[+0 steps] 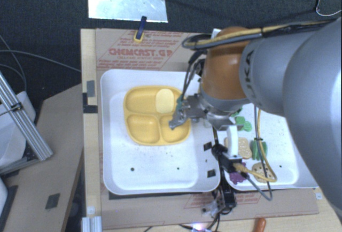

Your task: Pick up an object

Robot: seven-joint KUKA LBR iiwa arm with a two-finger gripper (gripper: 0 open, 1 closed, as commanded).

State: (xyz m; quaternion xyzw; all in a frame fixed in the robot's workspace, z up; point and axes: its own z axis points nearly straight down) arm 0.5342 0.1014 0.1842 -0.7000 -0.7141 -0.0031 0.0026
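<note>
A yellow divided plate [143, 118] lies in the left white bin [109, 140], toward its back. A paler yellow round piece [164, 100] rests in the plate's back right compartment. My gripper [177, 121] hangs low over the plate's right edge, at the front right compartment, with the grey and orange wrist [227, 73] right behind it. How the gripper stands relative to the rim is hidden at this angle. Nothing shows lifted off the bin.
The right bin [286, 164] holds small items: green pieces [243, 123], a beige round cracker [243, 147], a pretzel shape [261, 171]. The arm covers much of that bin. A cardboard sheet [139, 52] lies under both bins, and a metal frame [21, 121] stands left.
</note>
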